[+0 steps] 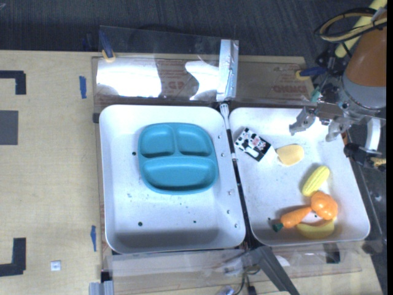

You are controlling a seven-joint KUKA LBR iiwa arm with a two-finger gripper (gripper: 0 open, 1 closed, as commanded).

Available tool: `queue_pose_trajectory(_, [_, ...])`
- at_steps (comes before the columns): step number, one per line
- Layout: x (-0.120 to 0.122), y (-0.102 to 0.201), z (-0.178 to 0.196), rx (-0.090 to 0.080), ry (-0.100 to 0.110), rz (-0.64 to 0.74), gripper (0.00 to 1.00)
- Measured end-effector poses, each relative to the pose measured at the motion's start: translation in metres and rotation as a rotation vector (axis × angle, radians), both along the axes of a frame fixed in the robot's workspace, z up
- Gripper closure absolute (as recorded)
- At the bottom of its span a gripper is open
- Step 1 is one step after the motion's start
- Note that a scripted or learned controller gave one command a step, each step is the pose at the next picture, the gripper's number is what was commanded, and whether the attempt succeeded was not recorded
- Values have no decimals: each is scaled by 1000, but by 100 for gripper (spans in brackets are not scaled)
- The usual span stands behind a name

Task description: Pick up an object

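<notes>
The right bin [350, 165] holds several small items: a black-and-white patterned block [253, 144], a pale yellow piece [290, 155], a yellow corn cob [315, 180], an orange toy [307, 212] and a yellow piece [317, 228] beneath it. My gripper [317, 126] hangs over the far right part of this bin, above and to the right of the pale yellow piece. It is open, with its fingers spread apart and nothing between them.
The left bin [116, 183] carries a blue divided plate [178, 157]. A clear plastic panel [166, 66] stands behind the bins. Cables [344, 26] and the arm's orange band [368, 60] crowd the upper right.
</notes>
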State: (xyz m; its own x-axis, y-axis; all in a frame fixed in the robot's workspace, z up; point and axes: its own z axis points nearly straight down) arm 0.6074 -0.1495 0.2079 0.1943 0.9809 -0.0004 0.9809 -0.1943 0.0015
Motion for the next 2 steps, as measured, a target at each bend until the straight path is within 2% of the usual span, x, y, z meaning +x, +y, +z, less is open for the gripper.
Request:
queue_pose_trajectory(1, [-14,-31,-69,2,8,29,0])
queue_pose_trajectory(2, [-20,-51,-112,12,-1,-69,0])
